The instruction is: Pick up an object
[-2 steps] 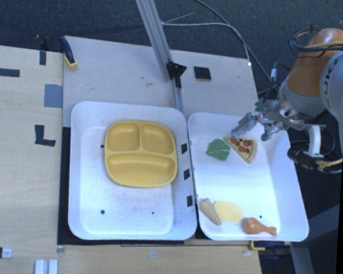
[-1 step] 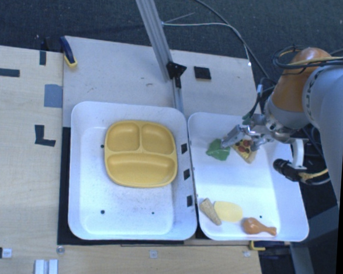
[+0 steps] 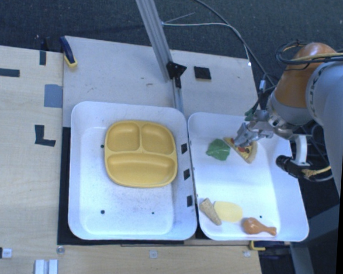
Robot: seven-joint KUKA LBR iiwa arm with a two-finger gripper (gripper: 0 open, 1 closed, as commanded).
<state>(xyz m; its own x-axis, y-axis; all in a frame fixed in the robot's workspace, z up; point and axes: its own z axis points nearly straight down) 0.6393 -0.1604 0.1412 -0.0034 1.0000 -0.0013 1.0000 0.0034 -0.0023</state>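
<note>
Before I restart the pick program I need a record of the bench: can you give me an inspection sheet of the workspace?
Surface: two white bins side by side, left bin, right bin.
Job's things: green piece, pizza-like slice, yellow disc, tan wedge, drumstick, all in the right bin.
Clutter: yellow divided plate in the left bin.
Grippers: gripper down at the slice; grasp not clear.
Cables: white cable behind the bins.
Surroundings: metal pole, tape marks on the bench.
</note>
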